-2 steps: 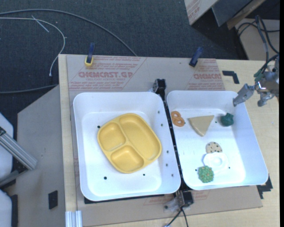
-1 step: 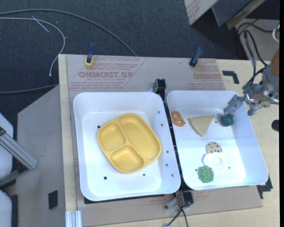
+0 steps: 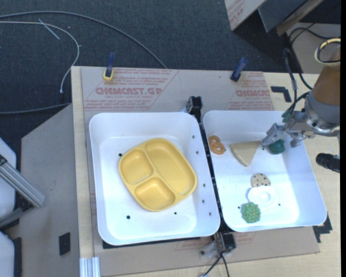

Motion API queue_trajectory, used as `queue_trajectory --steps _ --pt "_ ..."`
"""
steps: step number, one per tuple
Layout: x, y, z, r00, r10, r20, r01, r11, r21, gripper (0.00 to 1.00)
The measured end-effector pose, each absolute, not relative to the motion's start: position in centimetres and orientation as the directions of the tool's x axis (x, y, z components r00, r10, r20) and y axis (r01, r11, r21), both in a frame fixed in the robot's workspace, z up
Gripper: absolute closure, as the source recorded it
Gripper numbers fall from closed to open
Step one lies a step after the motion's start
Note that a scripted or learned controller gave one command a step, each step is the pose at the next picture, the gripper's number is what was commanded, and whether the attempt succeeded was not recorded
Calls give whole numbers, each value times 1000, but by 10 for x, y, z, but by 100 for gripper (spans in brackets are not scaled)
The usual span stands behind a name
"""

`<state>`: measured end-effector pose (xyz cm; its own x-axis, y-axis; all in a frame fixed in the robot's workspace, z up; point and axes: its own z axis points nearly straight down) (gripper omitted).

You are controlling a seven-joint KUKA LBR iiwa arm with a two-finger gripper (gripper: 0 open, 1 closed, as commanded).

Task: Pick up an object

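We read "CHEMCAST GP" in red, repeated across the protective sheet [image 3: 130, 89] covering the worktop behind the bins. Red lettering on a cardboard box [image 3: 240, 11] at top stays illegible.

Left bin [image 3: 102, 162]: white, shallow, holding a yellow divided plate [image 3: 157, 174] with three compartments, set at a slant.
Bench board [image 3: 135, 89]: tan, red lettering, lying under both bins.
Far edge: blue clamp with yellow tip [image 3: 110, 69] at left, dark blue clamp [image 3: 238, 69] at right.
Floor: dark carpet [image 3: 162, 27], thin pale cable [image 3: 70, 48] looping far left.
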<state>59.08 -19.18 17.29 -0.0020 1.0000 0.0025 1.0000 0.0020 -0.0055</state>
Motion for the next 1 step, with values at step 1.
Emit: queue_trajectory --steps 1 --pt "592 -188 110 -1 1000 3 1000 1 -7 0"
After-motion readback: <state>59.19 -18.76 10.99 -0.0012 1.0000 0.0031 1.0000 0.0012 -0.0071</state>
